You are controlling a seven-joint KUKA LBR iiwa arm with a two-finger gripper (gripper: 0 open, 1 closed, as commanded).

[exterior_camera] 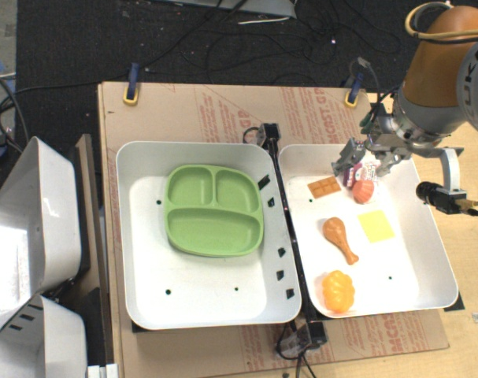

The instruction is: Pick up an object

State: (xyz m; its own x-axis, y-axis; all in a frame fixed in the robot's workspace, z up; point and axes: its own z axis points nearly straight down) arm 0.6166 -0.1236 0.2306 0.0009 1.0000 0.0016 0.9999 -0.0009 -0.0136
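Gripper (363, 166) hovers at far edge of right bin (427, 242), just above pink toy (364, 189); finger opening hidden, nothing seen held. Toy probably light, stiff plastic, rounded, may slip. Better take hold across narrow middle. Cracker (324, 187) just beside.

A dark speckled floor (81, 30) surrounds the bench, crossed by loose black cables (223, 46). A brown cardboard sheet (215, 109) covers the benchtop, held by two yellow-handled clamps (131, 85) at its far edge.
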